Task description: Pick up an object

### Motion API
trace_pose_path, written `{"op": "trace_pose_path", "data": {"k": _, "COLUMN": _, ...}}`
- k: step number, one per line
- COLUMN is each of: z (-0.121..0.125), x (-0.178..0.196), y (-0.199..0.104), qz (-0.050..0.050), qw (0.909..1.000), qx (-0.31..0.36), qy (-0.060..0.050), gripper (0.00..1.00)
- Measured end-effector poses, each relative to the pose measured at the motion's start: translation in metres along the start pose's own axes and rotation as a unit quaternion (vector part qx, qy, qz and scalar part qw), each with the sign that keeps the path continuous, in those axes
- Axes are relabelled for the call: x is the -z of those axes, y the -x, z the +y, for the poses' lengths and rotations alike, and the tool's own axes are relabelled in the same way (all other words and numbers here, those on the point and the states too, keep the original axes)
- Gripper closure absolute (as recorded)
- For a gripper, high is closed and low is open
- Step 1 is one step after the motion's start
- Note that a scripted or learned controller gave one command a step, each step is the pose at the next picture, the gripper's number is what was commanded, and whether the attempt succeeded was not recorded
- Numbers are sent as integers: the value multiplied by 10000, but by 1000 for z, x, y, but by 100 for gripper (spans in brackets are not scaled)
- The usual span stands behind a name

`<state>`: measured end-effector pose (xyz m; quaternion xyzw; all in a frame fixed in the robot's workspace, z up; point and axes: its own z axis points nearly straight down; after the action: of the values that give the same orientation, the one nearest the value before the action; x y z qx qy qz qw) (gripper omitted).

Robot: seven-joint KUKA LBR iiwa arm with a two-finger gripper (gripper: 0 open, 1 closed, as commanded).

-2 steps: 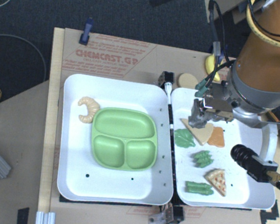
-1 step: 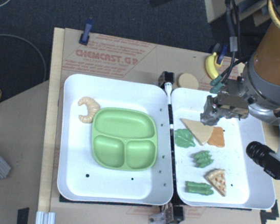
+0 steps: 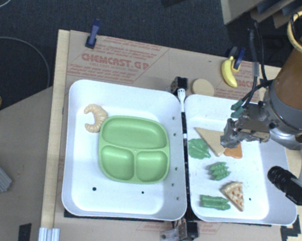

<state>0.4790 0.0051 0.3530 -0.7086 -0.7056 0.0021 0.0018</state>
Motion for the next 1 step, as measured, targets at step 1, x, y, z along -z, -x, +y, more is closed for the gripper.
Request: {"op": "trace_pose_path", "data": {"k": 1, "z": 0, "x": 42, "y": -52, "qz": 7, "qw": 10000, "qx": 38, "qy": 49, "gripper": 100}}
